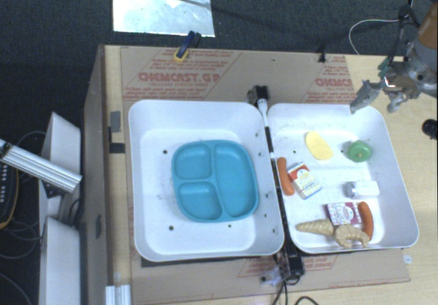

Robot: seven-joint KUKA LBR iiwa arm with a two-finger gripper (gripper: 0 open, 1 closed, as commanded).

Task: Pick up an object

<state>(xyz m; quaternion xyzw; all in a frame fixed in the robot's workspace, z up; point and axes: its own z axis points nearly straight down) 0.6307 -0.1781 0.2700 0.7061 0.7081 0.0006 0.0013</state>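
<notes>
The right bin (393, 160) holds several small objects: a yellow piece (318, 146), a green round piece (358, 152), an orange sausage (285, 176), a red and white carton (304, 180), a white and grey piece (361, 189), a maroon packet (344, 214), a second orange sausage (367, 220), a tan cone (318, 228) and a tan toy animal (350, 235). My gripper (379, 98) hangs over the bin's far right corner, raised clear of the objects. Its fingers are spread open with nothing between them.
A blue divided plate (213, 180) lies in the left bin (147, 160). A black divider (270, 153) runs between the bins. Cardboard (205, 74) borders them at the back, and a cable (363, 30) loops near the arm.
</notes>
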